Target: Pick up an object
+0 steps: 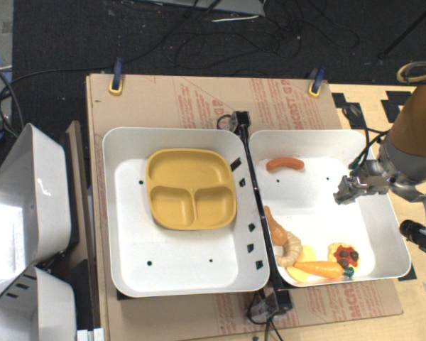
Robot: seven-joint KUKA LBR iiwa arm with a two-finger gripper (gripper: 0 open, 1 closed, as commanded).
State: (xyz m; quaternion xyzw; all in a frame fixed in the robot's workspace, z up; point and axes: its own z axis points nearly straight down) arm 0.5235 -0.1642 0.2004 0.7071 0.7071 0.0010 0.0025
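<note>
The right bin [383,212] has open floor in its middle. A sausage [285,164] lies near the far wall. Toy foods crowd the near corner: a carrot [319,268], a shrimp [287,247]. In the left bin [128,212], a yellow plate [192,188] takes the far half; the near half is free.

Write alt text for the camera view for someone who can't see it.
The arm's end effector hovers over the right bin, which holds a sausage near its far side and a carrot among toy foods at its near edge. The left bin holds a yellow divided plate.
</note>
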